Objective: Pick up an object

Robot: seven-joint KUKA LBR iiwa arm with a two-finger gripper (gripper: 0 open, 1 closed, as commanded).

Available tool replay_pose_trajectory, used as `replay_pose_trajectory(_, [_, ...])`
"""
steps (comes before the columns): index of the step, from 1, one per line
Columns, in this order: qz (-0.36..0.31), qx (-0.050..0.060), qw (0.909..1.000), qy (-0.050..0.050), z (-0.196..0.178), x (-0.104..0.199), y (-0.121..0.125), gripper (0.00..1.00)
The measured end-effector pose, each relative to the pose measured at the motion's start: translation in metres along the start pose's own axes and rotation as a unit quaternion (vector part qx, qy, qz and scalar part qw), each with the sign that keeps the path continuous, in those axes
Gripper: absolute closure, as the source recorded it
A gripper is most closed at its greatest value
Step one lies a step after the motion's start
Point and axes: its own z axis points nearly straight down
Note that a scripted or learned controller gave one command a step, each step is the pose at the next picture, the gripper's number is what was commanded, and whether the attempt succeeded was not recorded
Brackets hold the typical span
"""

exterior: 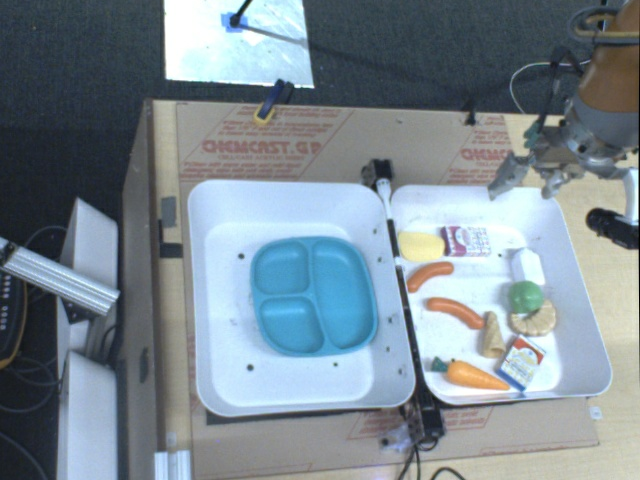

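Observation:
The right bin (575,268) holds several toy foods: a yellow piece (420,243), a small maroon-labelled carton (467,240), a red sausage (430,275), an orange sausage (455,311), a white block (527,266), a green ball (526,295), a biscuit (533,320), a tan piece (491,336), a carrot (475,374) and a small red and blue box (521,361). My gripper (530,178) hangs over the bin's far right rim, open, with nothing between its fingers. It is well apart from all the items.
The left bin (215,268) carries a blue divided plate (313,294). A black divider bar (392,268) runs between the bins. Cardboard (330,138) lies under both bins, and a shiny sheet (238,28) lies on the floor beyond.

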Motion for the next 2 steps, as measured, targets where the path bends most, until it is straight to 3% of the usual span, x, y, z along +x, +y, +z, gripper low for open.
replay_pose_trajectory(1, [0.000, -0.001, 1.0000, 0.000, 0.141, 0.031, -0.015, 0.00])
replay_pose_trajectory(2, [0.001, -0.004, 1.0000, -0.001, 0.144, 0.047, -0.068, 0.00])
